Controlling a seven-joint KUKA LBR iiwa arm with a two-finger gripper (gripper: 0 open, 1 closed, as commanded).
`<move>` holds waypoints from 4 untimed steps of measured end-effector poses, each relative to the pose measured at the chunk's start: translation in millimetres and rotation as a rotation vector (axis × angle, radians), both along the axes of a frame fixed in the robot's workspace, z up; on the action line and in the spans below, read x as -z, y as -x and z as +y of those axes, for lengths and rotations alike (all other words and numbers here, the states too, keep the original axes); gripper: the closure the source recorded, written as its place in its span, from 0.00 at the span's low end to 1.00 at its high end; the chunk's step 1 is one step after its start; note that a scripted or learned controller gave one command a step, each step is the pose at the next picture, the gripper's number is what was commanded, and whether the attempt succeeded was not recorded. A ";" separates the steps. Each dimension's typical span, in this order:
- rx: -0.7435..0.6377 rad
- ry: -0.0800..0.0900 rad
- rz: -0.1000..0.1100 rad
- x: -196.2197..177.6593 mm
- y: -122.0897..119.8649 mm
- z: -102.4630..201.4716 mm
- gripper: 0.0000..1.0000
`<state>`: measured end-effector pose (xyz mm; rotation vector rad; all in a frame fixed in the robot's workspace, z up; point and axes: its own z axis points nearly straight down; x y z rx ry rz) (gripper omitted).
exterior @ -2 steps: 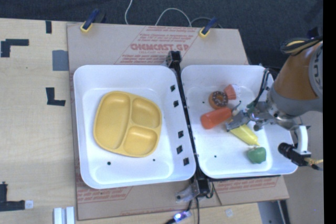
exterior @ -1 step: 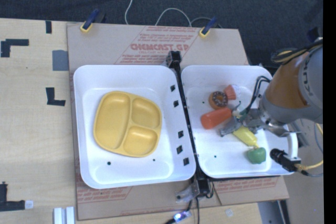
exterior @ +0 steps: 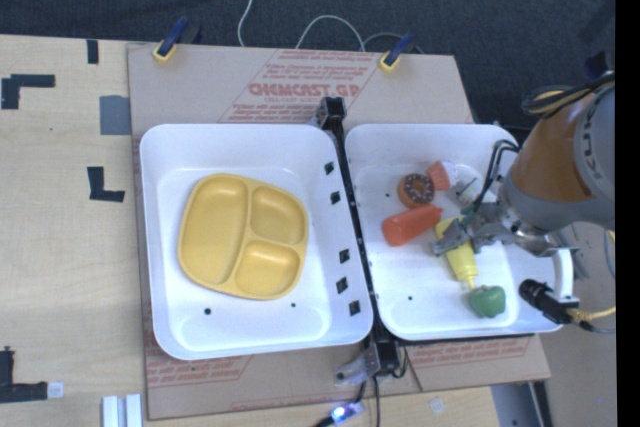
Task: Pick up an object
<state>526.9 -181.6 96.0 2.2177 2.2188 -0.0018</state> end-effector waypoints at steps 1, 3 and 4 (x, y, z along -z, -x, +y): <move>-0.002 -0.003 0.000 -50.7 -9.4 6.4 1.00; -0.002 -0.002 -0.002 -156.7 -12.0 13.9 1.00; -0.006 -0.005 0.002 -162.5 -9.0 66.8 1.00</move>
